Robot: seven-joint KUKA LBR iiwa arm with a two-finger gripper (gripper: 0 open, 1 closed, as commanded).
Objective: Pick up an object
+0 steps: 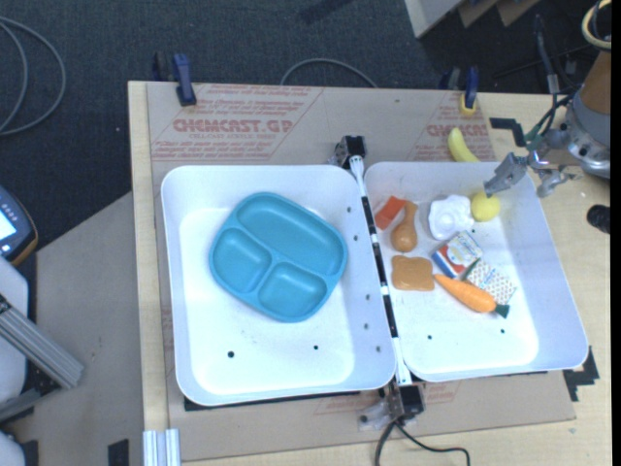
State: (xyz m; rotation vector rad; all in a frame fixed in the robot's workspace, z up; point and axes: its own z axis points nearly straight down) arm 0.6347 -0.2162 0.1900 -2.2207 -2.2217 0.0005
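- Objects for picking lie clustered in the right bin (543, 289), in the right half of the frame.
- Nearest the camera in that cluster, a toy carrot (469, 294) lies slantwise at lower centre of the bin, with a patterned packet (493, 282) touching its upper right side.
- Just left of the carrot sits a tan bread-like piece (412, 274), and a red, white and blue wrapper (456, 254) rests just above the carrot.
- Farther back, an orange gourd-shaped toy (404, 229) stands beside a red-orange piece (389, 210) near the bin's left wall.
- A white crumpled item (449, 216) touches a small yellow lemon-like ball (485, 206).
- In the left bin (194, 348), a blue divided plate (278, 255) lies tilted on the floor.
- A banana (465, 147) rests on the board beyond the right bin's far rim.
- At upper right, the gripper (529, 171) hangs over the bin's far right corner, jaws spread apart with nothing between them.
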